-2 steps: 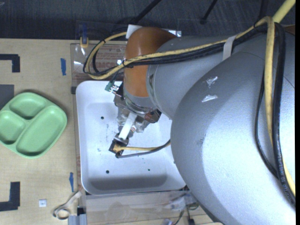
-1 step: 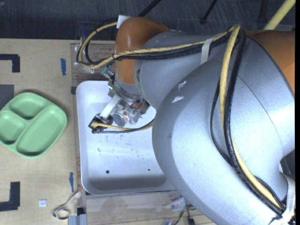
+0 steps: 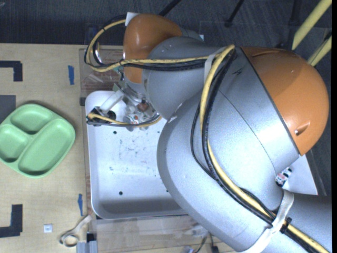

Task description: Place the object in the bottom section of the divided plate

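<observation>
Pale wooden worktop [image 3: 52, 204] carries the green three-section plastic plate [image 3: 45, 144] at left, just beside the shallow white bin [image 3: 126, 178], its approach open. The grey arm's wrist [image 3: 131, 101] hangs over the bin's upper-left corner; how its jaws stand I cannot tell. The object is hidden beneath, I judge: small, light. I'd mind the bin wall.

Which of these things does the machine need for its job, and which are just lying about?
For the job: green divided plate; end effector, over the white bin. I cannot make out the object to be placed.

Lying about: blue tape strips; black tape marks; small white tag; tan loop.
</observation>
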Tool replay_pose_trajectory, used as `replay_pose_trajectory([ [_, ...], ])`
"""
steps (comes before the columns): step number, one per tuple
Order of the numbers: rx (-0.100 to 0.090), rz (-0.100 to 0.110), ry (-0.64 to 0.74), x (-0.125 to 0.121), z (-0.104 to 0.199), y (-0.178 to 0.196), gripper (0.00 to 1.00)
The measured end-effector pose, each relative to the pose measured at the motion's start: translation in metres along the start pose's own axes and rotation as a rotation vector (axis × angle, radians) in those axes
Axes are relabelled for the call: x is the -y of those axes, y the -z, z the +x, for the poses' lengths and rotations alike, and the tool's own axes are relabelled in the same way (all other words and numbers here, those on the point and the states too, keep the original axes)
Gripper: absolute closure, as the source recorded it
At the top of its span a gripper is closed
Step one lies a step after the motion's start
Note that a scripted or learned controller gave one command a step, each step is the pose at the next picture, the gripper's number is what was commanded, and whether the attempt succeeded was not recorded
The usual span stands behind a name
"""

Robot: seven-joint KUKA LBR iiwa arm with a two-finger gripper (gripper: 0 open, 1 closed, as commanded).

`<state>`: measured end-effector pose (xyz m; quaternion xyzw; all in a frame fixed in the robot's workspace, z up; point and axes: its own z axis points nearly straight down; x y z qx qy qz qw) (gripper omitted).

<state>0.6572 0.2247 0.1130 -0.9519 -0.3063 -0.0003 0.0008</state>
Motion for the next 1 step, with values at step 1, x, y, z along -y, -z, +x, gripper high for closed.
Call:
replay_pose_trajectory([
  [1,-0.012,-0.001,-0.336,0.0061,-0.0068,-0.0210,1.00],
])
